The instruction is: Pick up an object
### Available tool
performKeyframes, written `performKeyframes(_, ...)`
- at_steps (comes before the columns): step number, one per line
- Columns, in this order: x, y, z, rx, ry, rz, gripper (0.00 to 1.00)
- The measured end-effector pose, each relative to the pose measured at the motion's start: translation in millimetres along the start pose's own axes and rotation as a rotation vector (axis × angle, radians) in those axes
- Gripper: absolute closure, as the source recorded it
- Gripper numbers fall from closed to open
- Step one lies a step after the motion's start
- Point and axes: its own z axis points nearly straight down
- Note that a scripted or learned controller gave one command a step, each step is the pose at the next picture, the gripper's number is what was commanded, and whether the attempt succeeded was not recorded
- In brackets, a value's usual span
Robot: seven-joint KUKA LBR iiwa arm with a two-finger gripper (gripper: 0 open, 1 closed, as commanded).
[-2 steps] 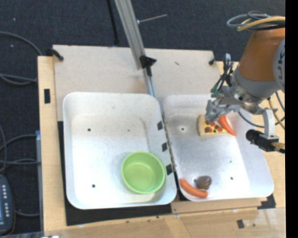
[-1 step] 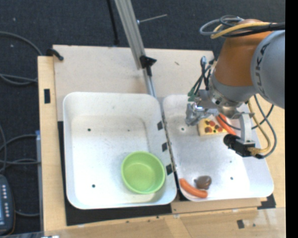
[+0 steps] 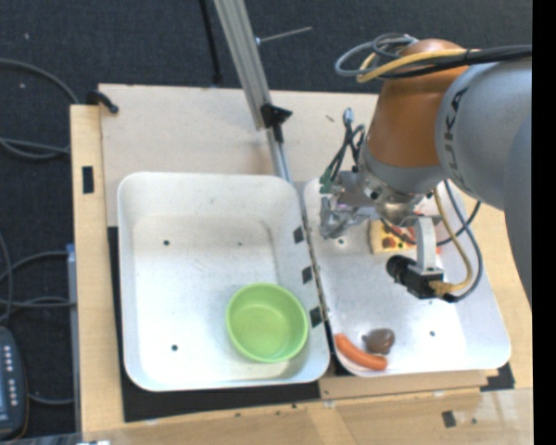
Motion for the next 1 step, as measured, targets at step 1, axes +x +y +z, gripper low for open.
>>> performKeyframes(1, 56.9, -15.0, -6.0, 0.001, 0.002, -0.003, 1.0)
